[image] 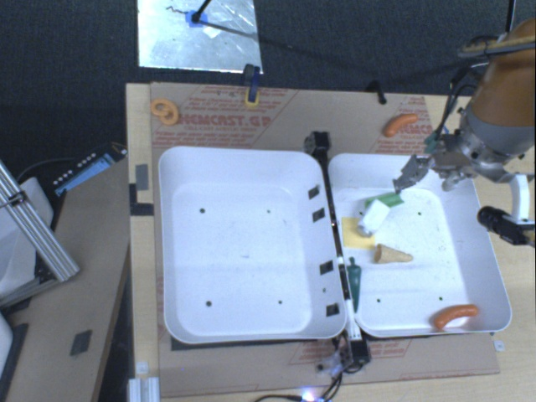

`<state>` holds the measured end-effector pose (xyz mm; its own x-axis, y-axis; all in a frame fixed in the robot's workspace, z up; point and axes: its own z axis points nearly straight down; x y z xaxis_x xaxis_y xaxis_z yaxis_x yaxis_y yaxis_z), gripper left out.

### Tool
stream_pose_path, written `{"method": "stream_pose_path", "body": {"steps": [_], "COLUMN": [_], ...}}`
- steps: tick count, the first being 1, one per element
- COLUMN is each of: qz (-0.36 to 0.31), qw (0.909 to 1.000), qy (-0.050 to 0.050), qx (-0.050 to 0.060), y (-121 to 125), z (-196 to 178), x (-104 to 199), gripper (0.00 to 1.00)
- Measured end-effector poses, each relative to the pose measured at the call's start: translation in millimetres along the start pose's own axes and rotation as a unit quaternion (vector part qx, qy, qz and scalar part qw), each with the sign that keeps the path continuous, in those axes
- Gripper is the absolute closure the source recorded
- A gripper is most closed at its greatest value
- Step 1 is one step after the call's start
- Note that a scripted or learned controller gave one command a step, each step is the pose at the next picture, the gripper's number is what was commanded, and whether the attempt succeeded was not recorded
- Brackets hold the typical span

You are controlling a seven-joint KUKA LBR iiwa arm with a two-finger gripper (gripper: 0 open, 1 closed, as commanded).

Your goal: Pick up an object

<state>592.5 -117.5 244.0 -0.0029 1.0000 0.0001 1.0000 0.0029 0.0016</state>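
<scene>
The right bin (477, 249) holds several small objects. A white block with a green end (376, 213) lies near its left side, partly on a flat yellow slice (355, 234). A tan cone (391, 255) rests just below them. An orange sausage (454, 315) lies in the near right corner. A dark green piece (353, 281) sits on the divider between the bins. My gripper (411, 174) hangs over the far part of the right bin, just above and right of the white and green block, apart from it.
The left bin (180, 182) stands beside the right one. Outside the bins, another orange sausage (400, 124) lies on the cardboard at the back right, a tan ring (165, 110) at the back left, and a yellow clamp (251, 89) at the back edge.
</scene>
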Motion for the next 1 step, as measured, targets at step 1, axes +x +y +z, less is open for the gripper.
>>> {"method": "stream_pose_path", "body": {"steps": [1], "qz": [-0.001], "qw": [1.0], "qy": [0.0], "qx": [-0.001], "y": [0.8], "z": [-11.1], "x": [0.2], "gripper": [1.0]}}
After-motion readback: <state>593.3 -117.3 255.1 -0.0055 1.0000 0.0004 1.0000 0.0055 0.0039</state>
